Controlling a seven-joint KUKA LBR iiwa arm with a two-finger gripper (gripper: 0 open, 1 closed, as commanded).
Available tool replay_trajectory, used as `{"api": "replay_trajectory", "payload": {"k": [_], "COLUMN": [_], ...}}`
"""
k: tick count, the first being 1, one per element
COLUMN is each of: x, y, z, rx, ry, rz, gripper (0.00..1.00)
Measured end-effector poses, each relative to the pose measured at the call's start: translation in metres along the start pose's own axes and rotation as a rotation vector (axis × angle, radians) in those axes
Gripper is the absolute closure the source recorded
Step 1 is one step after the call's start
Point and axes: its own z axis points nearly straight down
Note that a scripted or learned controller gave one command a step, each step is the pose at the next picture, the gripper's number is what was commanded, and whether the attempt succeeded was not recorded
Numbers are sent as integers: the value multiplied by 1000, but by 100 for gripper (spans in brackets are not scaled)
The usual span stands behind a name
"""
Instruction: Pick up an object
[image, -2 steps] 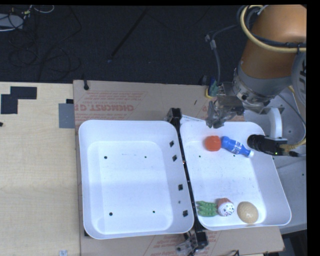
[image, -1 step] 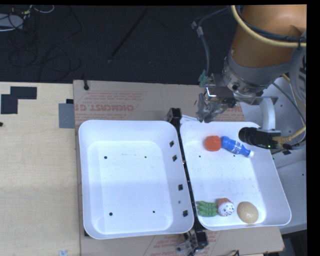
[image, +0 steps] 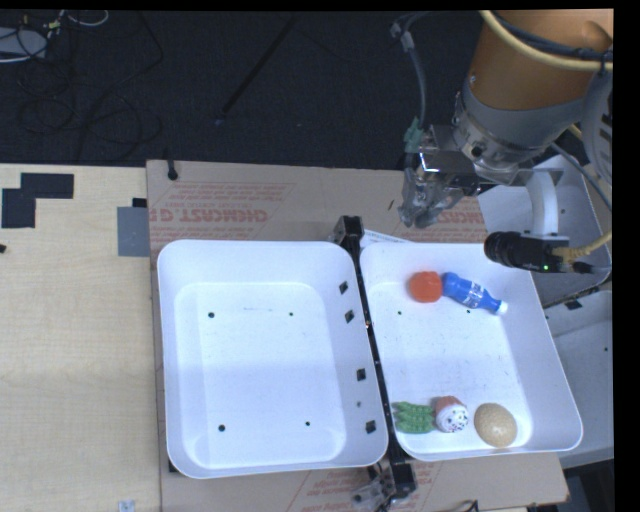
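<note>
White right bin (image: 540, 400), blue bottle (image: 470, 292) lying, cap seemingly pointing lower-right

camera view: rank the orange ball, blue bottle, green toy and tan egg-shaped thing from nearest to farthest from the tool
1. orange ball, far end of the right bin, closest below the tool.
2. blue bottle, lying just right of the ball.
3. green toy, near end, by the divider.
4. tan egg-shaped thing, near right corner; close to the green toy's range, slightly farther.

I can make out faint red print reading "CHEMCAST", upside down, on the brown cardboard sheet (image: 262, 195) just behind the left bin (image: 255, 262).
</note>
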Motion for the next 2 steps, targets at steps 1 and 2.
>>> {"api": "replay_trajectory", "payload": {"k": [1,2], "x": [17,43], "y": [14,18], "z": [108,75], "rx": [8,0], "ry": [0,1], "rz": [-2,-3], "gripper": [100,100]}}
